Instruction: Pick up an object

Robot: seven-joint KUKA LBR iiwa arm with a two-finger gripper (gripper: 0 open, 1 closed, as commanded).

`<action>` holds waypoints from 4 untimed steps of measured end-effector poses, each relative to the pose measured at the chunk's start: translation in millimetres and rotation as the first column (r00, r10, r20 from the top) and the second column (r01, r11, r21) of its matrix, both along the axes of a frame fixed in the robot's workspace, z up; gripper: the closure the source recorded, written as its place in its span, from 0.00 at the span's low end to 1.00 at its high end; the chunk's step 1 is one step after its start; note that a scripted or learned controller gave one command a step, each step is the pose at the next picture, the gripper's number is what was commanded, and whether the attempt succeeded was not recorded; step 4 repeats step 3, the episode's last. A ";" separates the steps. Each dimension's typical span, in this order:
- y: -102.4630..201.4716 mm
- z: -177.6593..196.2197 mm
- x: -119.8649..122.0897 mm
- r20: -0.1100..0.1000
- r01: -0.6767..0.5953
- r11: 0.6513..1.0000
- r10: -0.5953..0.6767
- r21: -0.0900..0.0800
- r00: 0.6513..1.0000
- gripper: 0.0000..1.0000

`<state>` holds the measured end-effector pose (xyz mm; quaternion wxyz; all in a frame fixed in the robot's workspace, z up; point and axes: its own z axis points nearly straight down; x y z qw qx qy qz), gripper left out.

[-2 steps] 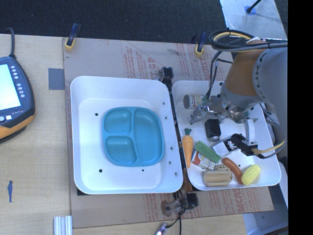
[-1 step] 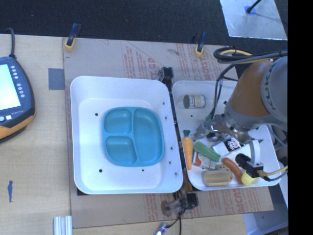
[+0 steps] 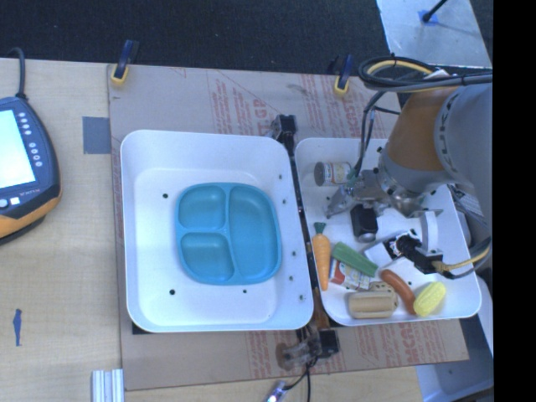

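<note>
Right bin (image 3: 466,239): pincer (image 3: 364,221) low among carrot (image 3: 322,260), sausage (image 3: 398,286), corn (image 3: 429,298); grip state cannot be told. Left bin (image 3: 142,224): blue divided plate (image 3: 228,233).

Arm (image 3: 444,136): grey, orange band above wrist, entering from right, wrist angled downward. Gripper (image 3: 365,222): dark, pointing down, directly beneath the wrist flange.

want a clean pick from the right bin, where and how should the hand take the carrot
Grip the carrot across its thick orange middle, coming straight down from above. It lies flat along the right bin's left wall, green top toward the far end, tip toward the near end. The wall crowds one long side and the green vegetable sits close on the other, so the fingers would have little room.
</note>
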<state>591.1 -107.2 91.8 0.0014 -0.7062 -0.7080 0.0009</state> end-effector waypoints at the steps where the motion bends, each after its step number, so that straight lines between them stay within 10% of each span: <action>1: -17.4 -0.3 -19.5 -0.002 -0.001 1.000 0.001 0.000 1.000 0.00; 2: -18.1 9.7 -19.7 -0.005 -0.001 1.000 0.001 0.000 1.000 1.00; 3: 68.1 100.3 -40.9 0.000 -0.002 1.000 0.002 0.001 1.000 1.00; 4: 68.1 100.3 -40.9 0.000 -0.002 1.000 0.002 0.001 1.000 1.00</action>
